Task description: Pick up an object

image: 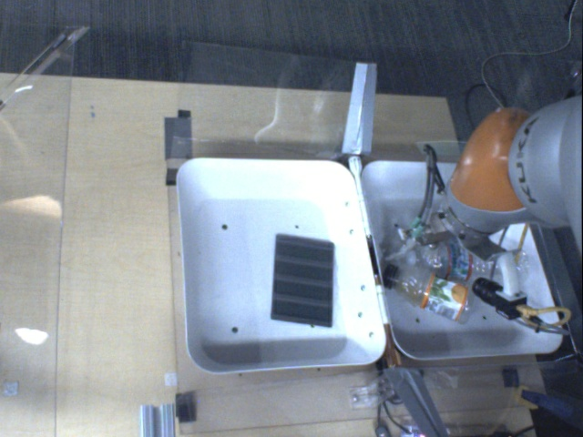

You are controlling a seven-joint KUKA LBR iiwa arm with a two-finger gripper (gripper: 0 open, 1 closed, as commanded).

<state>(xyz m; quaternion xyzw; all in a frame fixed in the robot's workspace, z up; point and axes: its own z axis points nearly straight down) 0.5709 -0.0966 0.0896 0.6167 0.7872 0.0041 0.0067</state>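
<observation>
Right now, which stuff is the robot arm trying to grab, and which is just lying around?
For the job:
- gripper, down in the right bin
- clear plastic bottle
- other small items, too cluttered to name

Just lying about:
- black ridged block in the left bin

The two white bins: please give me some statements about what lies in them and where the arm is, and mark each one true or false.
1. A dark ribbed rectangular object lies in the left bin. True.
2. The arm reaches over the left bin. False: it is above the right bin.
3. The right bin holds a cluster of items, among them a clear plastic bottle with an orange and green label. True.
4. The dark ribbed object stands upright against the bin wall. False: it lies flat on the floor, apart from the walls.
</observation>
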